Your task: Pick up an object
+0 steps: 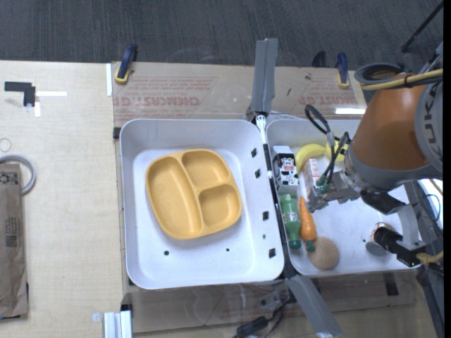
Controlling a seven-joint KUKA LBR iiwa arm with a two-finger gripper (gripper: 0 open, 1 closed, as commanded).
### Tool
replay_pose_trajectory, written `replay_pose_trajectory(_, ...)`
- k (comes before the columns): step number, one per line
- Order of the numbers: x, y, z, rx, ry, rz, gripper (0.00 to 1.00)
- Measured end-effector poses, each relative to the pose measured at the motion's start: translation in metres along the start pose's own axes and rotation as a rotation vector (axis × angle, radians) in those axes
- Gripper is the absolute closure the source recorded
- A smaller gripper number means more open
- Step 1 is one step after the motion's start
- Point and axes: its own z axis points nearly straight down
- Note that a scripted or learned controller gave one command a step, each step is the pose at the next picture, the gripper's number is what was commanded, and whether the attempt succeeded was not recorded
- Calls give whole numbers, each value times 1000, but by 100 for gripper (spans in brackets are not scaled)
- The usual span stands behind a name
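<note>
Two shallow white bins sit side by side in front of you. Your left bin [134, 210] holds a yellow divided plate [194, 193] lying flat near its middle. Your right bin [352, 255] carries the loose objects, bunched along its left wall: a small black-and-white box [285, 167] at the top, a green bottle [290, 220] lying lengthwise below it, an orange carrot [307, 220] just beside the bottle on its right, and a round tan potato-like item [324, 253] near the bin's bottom edge. A yellow banana [311, 153] rests further up, partly behind the arm. Your gripper [318, 192] hangs low over the right bin, just beside the top of the carrot and below the banana. From this angle you cannot tell how the gripper is set, nor whether it touches anything.
</note>
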Motion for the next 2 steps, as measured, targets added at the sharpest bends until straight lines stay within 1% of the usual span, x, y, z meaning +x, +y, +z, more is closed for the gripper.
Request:
replay_pose_trajectory(1, 0, 0, 0, 0, 0, 0, 0)
replay_pose_trajectory(2, 6, -11, 8, -2, 1, -141, 0)
